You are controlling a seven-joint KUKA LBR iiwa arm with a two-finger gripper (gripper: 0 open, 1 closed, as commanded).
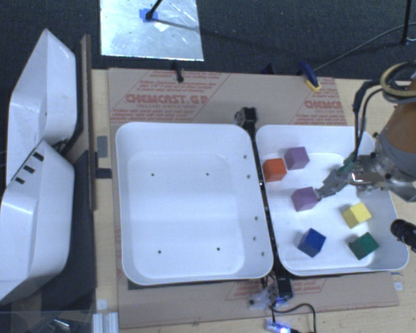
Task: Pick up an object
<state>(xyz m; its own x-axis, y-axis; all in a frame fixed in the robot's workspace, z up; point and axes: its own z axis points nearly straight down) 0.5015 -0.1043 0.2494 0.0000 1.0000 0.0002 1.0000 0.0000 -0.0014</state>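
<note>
Arm reaches in from the right over the right bin (395, 259). Hand (327, 188) sits low, tip touching the right side of the purple cube (304, 198) near bin centre; can't tell how far it's open or if it grips anything. Orange cube (274, 168) & 2nd purple cube (296, 157) by the bin's top-left; blue cube (311, 242), green cube (362, 245) along its bottom edge, yellow cube (356, 214) right of centre. Left bin (135, 255) alongside.

We get even, diffuse overhead light, slightly soft focus overall. Glare on the foil sheet (151, 19) far up-left of the gripper (324, 190); white bins (194, 269) near blown out. Faint shadows under the blocks (304, 198) beside it.
</note>
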